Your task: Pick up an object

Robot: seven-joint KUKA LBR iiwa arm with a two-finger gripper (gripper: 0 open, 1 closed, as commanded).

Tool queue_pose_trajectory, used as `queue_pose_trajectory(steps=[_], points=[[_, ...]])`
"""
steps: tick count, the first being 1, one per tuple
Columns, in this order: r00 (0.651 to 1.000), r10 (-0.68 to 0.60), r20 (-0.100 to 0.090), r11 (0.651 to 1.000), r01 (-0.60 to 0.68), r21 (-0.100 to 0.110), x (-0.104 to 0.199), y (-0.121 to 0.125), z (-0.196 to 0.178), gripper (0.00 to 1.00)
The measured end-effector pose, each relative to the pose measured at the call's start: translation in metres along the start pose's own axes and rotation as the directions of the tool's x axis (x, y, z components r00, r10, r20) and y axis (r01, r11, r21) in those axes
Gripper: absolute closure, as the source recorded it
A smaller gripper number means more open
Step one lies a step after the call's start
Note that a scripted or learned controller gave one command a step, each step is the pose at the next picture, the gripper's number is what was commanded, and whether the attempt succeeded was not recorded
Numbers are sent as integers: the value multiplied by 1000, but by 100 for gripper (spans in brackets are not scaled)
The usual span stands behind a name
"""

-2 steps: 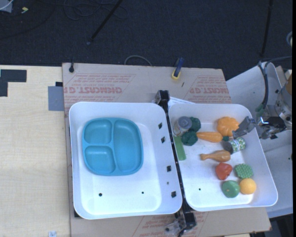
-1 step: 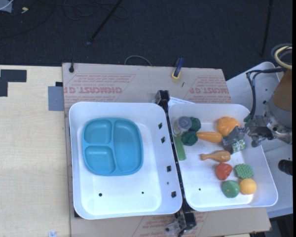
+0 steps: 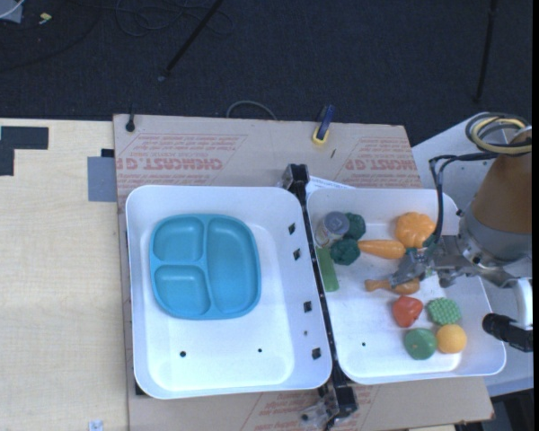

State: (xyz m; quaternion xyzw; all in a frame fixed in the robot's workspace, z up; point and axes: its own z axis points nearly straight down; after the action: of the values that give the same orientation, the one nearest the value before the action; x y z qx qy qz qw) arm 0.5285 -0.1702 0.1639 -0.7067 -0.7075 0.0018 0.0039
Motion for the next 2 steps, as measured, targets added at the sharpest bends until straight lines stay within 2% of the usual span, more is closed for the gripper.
queue_pose_trajectory(steps=[1,2], points=[[1000,1,0,1000,-1,0,5,6,62,0],[1000,5,1,1000,-5,-3,6,6,77,0]])
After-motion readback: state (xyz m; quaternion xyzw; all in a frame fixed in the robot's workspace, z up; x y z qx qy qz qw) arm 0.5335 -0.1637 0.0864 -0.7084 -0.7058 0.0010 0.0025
